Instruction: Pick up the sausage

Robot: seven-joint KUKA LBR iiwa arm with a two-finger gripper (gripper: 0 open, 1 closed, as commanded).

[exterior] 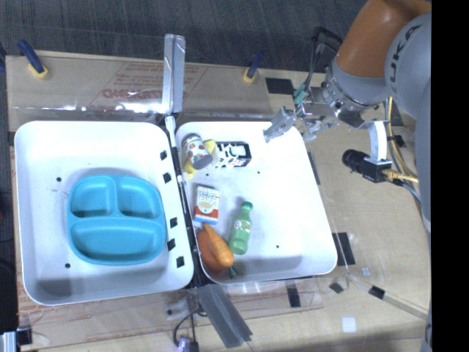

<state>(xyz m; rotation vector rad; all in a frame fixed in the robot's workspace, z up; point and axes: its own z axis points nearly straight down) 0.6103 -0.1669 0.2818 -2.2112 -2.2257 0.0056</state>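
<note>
In the right bin (293,196), along its left wall, I see everything crowded into one column: a small can (195,151) and something yellow (209,149) at the far end beside a black-and-white carton (233,154), a little juice box (207,202) below them, a green bottle (241,227) lying tilted nearer the middle, and the sausage (215,248), an orange-brown piece, lying in the near-left corner. It sits just beside the bottle and close against the bin wall, with something small and dark green at its near end that I cannot make out. I judge that corner spot will make the grasp awkward, since the wall and the bottle leave little room on either side. The left bin (37,196) carries 1 blue divided tray (116,218), well apart from anything I need. The tool (282,125) hangs over the far-right rim of the right bin, well apart from the sausage and carrying nothing; at this slant I cannot tell whether it is apart or together. The arm (381,42) reaches in from the right, its orange band high at the top corner, the wrist angled down and leftward toward the bin. From here I judge the pick has not begun: the tool would need to cross the bin diagonally toward the near-left corner and then come down.
</note>
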